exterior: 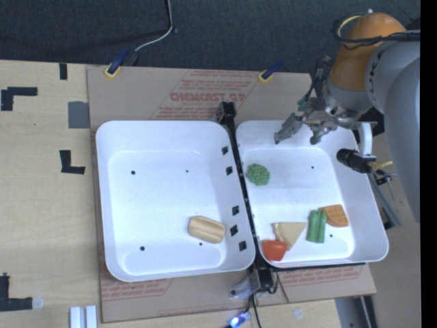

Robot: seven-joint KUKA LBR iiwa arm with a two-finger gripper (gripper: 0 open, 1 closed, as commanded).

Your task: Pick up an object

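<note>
My gripper (299,134) hangs over the back edge of the right bin (355,203), its two fingers spread open with nothing between them. A green broccoli piece (257,174) lies in that bin, below and left of the gripper. Along the bin's front sit a red tomato-like piece (274,249), a pale yellow wedge (290,232), a green stick (316,225) and an orange cracker-like piece (335,215). A tan bread roll (206,229) rests in the left bin (123,183) near its front right.
The two bins meet at a black clipped divider (235,190). They stand on a brown cardboard sheet (198,94) on the wooden bench. The grey arm with its orange band (365,43) occupies the upper right.
</note>
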